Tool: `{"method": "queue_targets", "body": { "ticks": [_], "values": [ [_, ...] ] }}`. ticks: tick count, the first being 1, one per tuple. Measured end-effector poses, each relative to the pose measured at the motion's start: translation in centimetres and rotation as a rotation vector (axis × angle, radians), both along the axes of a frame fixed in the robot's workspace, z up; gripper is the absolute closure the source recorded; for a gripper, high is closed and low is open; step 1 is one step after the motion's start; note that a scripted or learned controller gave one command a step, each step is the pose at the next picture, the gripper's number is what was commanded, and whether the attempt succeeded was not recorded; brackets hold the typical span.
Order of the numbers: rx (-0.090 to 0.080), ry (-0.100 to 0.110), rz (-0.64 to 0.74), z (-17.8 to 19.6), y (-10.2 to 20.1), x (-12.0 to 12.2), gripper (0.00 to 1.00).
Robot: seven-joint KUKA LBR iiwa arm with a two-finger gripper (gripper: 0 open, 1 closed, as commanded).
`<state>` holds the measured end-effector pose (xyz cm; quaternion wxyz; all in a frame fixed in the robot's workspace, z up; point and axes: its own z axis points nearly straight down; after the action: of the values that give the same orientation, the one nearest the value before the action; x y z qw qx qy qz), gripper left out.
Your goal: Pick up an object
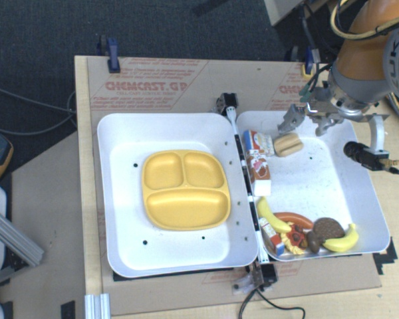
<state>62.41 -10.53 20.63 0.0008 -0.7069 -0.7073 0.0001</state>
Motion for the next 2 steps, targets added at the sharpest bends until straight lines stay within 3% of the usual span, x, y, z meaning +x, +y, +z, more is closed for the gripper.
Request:
{"method": "queue_targets", "body": {
  "ticks": [1,2],
  "values": [
    [-0.002,-0.002,0.004,-12.6,0.7,4.4,0.0],
    [-0.001,0.008,-0.011,-12.2,-4.2,-10.1,0.0]
  ]
}}
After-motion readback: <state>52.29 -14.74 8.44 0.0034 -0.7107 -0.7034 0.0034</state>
